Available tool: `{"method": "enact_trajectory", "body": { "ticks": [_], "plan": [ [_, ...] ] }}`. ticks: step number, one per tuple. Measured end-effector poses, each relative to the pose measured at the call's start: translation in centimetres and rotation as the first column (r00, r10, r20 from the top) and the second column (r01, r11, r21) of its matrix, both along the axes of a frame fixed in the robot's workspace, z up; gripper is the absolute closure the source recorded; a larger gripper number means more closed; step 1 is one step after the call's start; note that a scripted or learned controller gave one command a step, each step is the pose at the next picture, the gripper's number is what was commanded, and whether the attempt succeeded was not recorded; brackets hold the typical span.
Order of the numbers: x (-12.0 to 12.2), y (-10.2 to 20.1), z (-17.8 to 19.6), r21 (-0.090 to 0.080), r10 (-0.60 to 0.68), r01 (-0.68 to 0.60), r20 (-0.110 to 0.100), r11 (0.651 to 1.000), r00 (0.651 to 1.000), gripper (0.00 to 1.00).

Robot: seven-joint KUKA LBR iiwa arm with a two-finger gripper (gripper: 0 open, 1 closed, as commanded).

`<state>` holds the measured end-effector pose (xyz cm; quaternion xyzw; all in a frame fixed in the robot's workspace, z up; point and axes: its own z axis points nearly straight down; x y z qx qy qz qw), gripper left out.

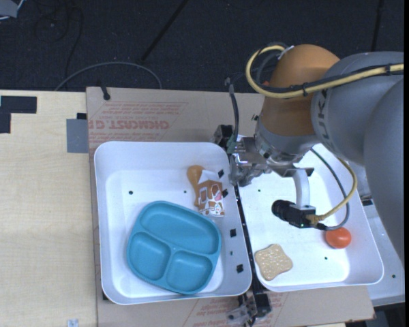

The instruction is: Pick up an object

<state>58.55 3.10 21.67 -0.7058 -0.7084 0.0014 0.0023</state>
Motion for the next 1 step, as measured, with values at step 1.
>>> {"method": "enact_trajectory", "body": {
  "ticks": [1],
  "plan": [
    [-0.82,5.65,-0.5,0.0,0.001,-0.001,0.0,1.0,1.0,1.0]
  ]
}}
